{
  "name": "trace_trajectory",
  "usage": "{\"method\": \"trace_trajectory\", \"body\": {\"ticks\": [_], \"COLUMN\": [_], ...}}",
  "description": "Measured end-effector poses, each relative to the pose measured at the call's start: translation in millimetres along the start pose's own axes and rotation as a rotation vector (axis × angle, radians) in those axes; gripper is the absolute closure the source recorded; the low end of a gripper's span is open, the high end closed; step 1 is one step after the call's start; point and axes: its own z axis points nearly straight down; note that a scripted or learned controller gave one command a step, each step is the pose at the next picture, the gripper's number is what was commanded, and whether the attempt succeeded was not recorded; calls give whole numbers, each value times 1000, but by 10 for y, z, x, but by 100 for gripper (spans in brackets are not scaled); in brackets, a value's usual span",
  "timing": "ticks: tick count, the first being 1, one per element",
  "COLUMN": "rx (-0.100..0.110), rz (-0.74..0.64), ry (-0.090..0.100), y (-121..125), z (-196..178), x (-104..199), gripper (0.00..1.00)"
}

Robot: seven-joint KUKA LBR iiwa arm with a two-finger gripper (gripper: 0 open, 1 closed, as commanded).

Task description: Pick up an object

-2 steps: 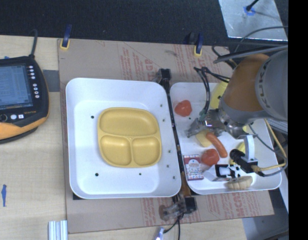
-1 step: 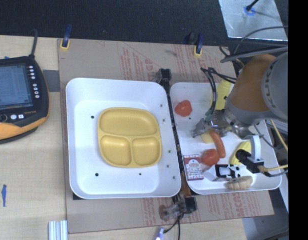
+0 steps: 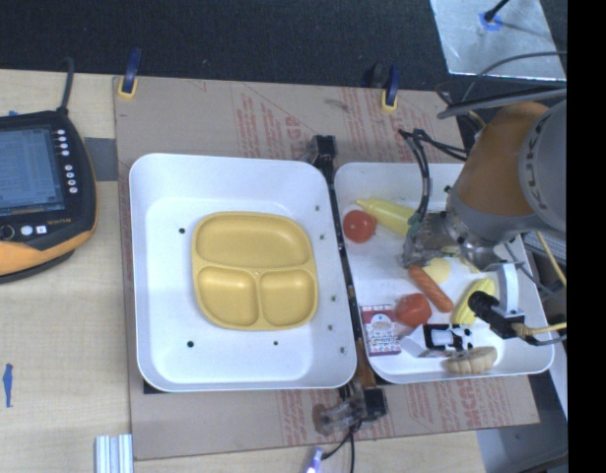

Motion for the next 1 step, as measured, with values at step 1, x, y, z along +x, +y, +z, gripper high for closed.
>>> {"method": "trace_trajectory", "body": {"ticks": [1], "rx": [0], "rz": [0], "ry": [0], "y": [-1], "z": [1], "x": [-1], "gripper": [0]}}
